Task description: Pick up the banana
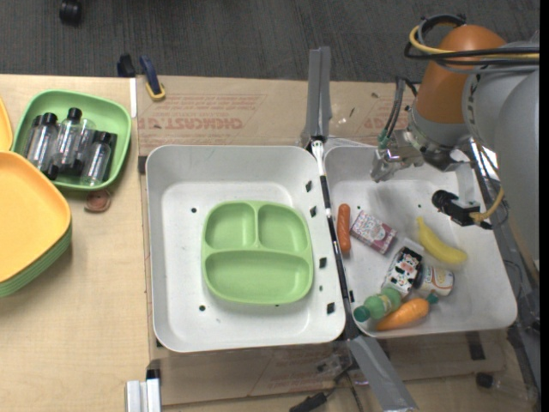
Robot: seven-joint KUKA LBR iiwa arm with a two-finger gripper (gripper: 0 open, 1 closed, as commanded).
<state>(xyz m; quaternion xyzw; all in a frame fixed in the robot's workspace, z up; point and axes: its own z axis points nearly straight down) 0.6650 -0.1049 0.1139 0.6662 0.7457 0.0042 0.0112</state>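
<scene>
The yellow banana (440, 241) lies in the right bin (480, 320), near its right wall, slanting from upper left to lower right. My gripper (388, 163) hangs over the bin's far left part, well up and to the left of the banana and apart from it. The grey arm with its orange band (455, 67) comes in from the upper right and covers the bin's far right corner.
Also in the right bin are a red sausage (344, 227), a pink packet (373, 231), a small carton (404, 270), a carrot (403, 314) and a green bottle (380, 305). A green divided plate (257, 251) sits in the left bin (171, 316). On the bench at the left are a green tray of bottles (73, 140) and yellow plates (30, 221).
</scene>
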